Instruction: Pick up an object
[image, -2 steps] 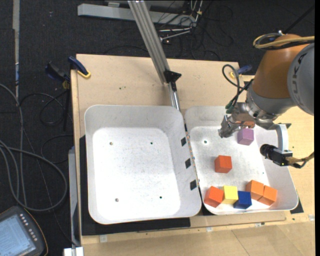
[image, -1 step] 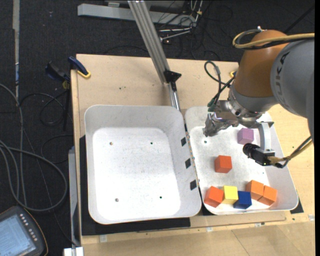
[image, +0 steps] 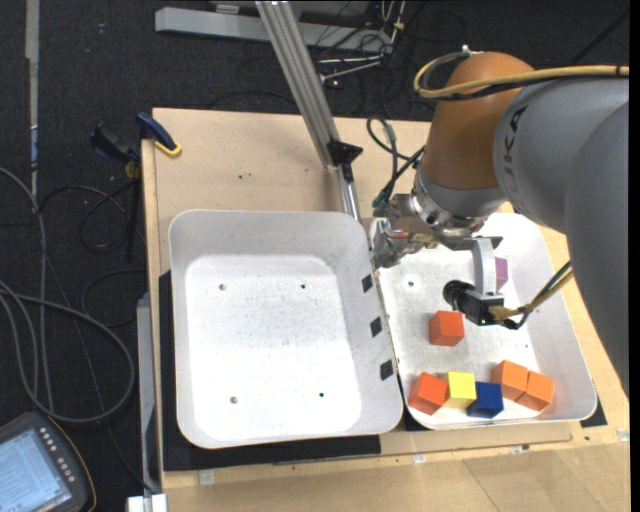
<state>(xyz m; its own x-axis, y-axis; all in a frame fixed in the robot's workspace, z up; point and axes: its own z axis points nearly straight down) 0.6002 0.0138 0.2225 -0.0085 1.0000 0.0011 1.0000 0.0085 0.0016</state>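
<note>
Claw (image: 398, 238): over the far-left corner of the right bin (image: 415, 300), close to the rim it shares with the left bin (image: 260, 330).
Claw state: cannot tell how far open it is, or whether it has hold of anything.
Lone block (image: 447, 327): orange, mid right bin, nearer than the claw and apart from it.
Near row, left to right: orange end block (image: 429, 391), yellow block (image: 461, 385), blue block (image: 487, 400), orange block (image: 513, 377), orange corner block (image: 539, 390); closely packed.
Worktop (image: 250, 160): carries both bins.
</note>
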